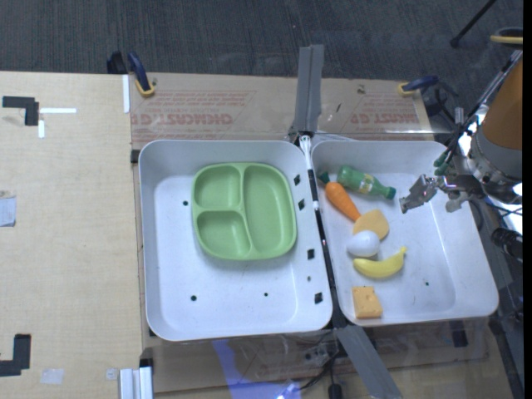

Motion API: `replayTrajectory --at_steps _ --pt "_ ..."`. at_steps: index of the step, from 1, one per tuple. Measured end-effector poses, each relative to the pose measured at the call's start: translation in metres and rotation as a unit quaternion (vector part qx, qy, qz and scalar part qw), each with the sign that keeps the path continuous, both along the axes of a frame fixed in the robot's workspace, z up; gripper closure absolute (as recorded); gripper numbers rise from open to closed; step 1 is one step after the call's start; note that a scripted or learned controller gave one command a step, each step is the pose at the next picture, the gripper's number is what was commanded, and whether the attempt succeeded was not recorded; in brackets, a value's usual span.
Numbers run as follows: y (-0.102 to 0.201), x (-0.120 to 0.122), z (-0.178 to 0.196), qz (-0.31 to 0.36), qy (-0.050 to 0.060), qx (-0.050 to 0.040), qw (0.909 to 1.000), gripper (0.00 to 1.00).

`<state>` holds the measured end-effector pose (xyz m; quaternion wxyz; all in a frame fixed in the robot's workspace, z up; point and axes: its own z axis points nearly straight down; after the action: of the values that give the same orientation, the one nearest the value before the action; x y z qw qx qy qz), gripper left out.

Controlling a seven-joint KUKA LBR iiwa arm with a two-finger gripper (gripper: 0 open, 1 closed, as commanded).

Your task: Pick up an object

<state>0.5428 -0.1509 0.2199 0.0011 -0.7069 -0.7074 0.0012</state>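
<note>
**Gripper hovers at the right bin, 6 toy foods on offer**

Starting at the left: the left white plastic bin [166,289] carries a pale green plastic plate with 3 compartments [245,211], lying flat and well apart from the action.

Across the divider, the right white plastic bin [453,285] holds the candidates, all clustered in its left half. At the top, a small green plastic bottle [364,182] lies on its side; just below it sits an orange toy carrot [342,200], slanting down towards a yellow-orange rounded wedge [373,221]. A white toy egg [363,243] touches that wedge from below, and a yellow toy banana [381,263] curves right under the egg. Nearest the front wall, an orange spongy-looking cube [366,302] stands apart.

These all look light, hollow and hard-shelled, so slippery, I judge; the egg and bottle would likely roll out of a pinch. The cube looks the safest pick: flat sides, free space around it, taken across 2 opposite faces. The carrot could be taken across its thick middle.

Far right, the grey two-finger gripper [413,198] hangs over the bin's upper right, near the bottle's cap, pinching nothing. Whether its fingers are spread or closed, I cannot tell.
</note>
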Motion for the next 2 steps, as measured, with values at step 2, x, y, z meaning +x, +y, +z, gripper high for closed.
replayTrajectory --at_steps 2 --pt "0.042 0.084 -0.128 0.071 -0.001 -0.0001 0.9975 0.00"
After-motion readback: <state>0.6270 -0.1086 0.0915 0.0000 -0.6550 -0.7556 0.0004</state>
